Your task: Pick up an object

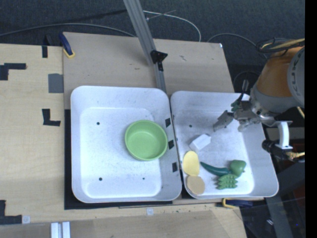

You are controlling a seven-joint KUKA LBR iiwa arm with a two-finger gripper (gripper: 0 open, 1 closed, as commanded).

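My tool (233, 119) hangs over the upper part of the right bin (257, 182), reaching in from the right; its two fingers stand apart and nothing is between them. The nearest candidate is the small white block (200, 142), lying on the bin floor just below and to the left of the tool, apart from it and clear of the bin walls. I judge it light and stiff, with flat faces that should seat well between the fingers; I would take it across its short width, square to the long edges, since its pale, possibly smooth surface could slip under a skewed grip. Further below the tool, along the near wall, lie a yellow piece (191, 163) and a tan disc (195, 184), close together and possibly touching, with a dark green pepper (214, 168), a green round piece (237, 166) and a green knobbly piece (227, 182) clustered beside them. These look like light toy foods; their rounded shapes and crowding make them poorer targets. Well to the left of the tool, in the other bin (79, 133), sits a green bowl (145, 140), upright, graspable only by its rim.
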